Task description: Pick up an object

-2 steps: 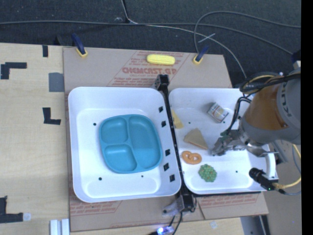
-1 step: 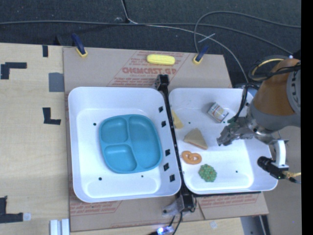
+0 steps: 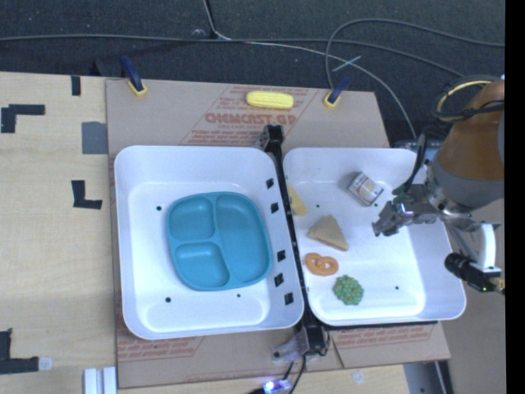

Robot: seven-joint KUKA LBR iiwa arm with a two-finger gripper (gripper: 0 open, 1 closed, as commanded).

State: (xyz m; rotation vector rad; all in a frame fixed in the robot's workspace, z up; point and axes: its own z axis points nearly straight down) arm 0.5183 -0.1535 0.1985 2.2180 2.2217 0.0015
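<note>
My gripper (image 3: 387, 225), finger state indiscernible to me, hovers in the right bin (image 3: 435, 302); the small silver packet (image 3: 364, 188) lies nearest, up-left.

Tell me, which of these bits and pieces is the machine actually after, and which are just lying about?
Part of the job (right white bin, any could be picked):
- small grey crumpled packet
- tan wedge-shaped piece
- orange pretzel-shaped toy
- green bumpy broccoli-like toy
- end effector, above this bin

Just lying about:
- blue divided plastic plate in the left white bin
- yellow corn-like toy on the cardboard
</note>
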